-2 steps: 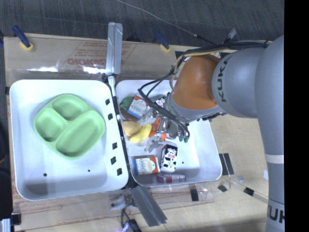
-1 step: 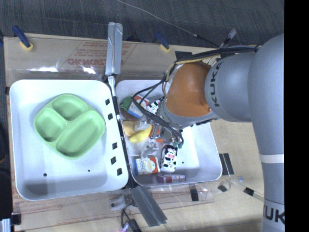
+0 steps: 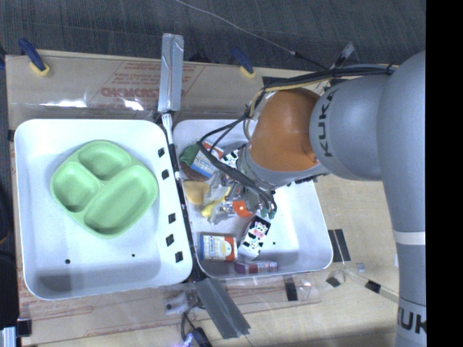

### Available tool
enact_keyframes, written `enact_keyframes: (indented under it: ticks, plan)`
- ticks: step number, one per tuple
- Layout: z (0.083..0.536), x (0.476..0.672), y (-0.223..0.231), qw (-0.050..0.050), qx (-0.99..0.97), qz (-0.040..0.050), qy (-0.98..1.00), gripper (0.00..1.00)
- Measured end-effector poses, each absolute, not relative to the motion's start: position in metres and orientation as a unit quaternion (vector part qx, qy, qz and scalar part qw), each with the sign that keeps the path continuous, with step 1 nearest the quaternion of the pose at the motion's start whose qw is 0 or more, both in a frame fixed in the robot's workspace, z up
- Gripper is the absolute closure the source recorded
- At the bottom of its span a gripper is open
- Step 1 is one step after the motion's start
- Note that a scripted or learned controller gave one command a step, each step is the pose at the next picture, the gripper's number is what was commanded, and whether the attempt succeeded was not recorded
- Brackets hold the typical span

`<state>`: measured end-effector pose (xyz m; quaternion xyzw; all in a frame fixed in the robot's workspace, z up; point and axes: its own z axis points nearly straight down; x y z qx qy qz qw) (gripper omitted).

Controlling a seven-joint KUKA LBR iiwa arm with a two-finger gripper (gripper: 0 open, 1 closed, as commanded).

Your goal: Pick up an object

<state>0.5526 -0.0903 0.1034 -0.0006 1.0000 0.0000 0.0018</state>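
My gripper (image 3: 233,194) reaches down into the right bin (image 3: 307,238), low over a pile of small objects at the bin's left side. Around it lie a yellow piece (image 3: 194,191), a green and blue packet (image 3: 198,159), an orange bit (image 3: 241,209), a black-and-white patterned piece (image 3: 256,234), a small orange-and-white box (image 3: 218,247) and a thin dark red marker (image 3: 255,267). The orange wrist band (image 3: 286,130) and grey arm (image 3: 376,114) cover the bin's upper part. The fingers sit among the clutter and their state is not readable.
The left bin (image 3: 36,259) holds a light green divided plate (image 3: 105,186). A grey metal bar (image 3: 171,71) stands along the divider between the bins. Blue clamps (image 3: 33,55) grip the bench's back edge. Cables run over the arm's wrist.
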Motion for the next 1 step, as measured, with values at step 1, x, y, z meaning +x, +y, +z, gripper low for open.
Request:
enact_keyframes:
  ticks: [1]
  plan:
    - [0.1966, 0.5893, 0.0018, 0.005, -0.004, 0.0012, 1.000, 1.00]
